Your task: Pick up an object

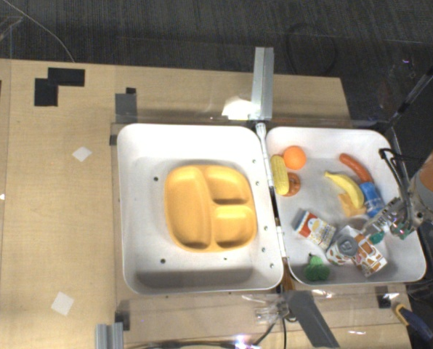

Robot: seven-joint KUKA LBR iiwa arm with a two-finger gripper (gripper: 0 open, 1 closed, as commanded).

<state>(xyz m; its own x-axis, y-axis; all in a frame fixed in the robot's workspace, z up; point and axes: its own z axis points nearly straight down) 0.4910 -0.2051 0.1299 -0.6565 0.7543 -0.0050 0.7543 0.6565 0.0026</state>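
Crumpled printed snack packet (370, 257) lay just left of the two-finger gripper (388, 227); whether its fingers were parted was unclear.

The counter (49, 217) is light brown wood, and both bins are white. A yellow tray (208, 206) sits in the left bin (136, 195). The right bin (405, 264) has an orange ball (294, 157), a yellow banana (346, 189), a red sausage (355, 167), yellow corn (278, 174) and green broccoli (317, 268).

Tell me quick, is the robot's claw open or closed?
Gripper: cannot be told; it hangs low over the right bin, by the small carton.
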